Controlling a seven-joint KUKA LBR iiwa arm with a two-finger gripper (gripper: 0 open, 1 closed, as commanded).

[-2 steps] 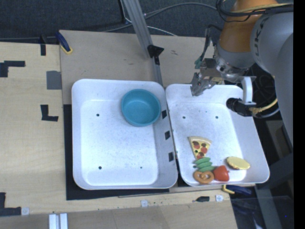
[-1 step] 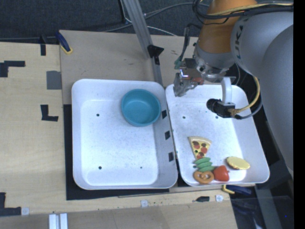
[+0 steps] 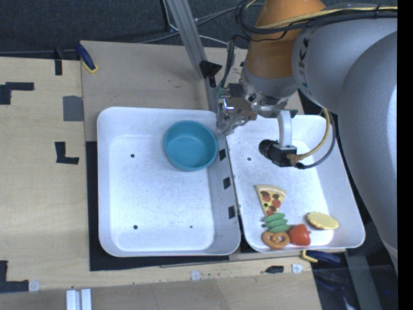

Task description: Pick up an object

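Camera view: gripper [image 3: 227, 118] over bins' shared wall, just beside blue bowl [image 3: 190, 145] at left bin [image 3: 122, 192] far right corner; nothing seen held. Risk judged: striking wall, or slipping off bowl's rim.

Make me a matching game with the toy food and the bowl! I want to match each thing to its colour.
Things:
1. bowl
2. pizza slice
3. tomato
4. pea pod

Colours:
A. green
B. red
C. blue
D. yellow with red dots

Pairs: 1-C, 2-D, 3-B, 4-A
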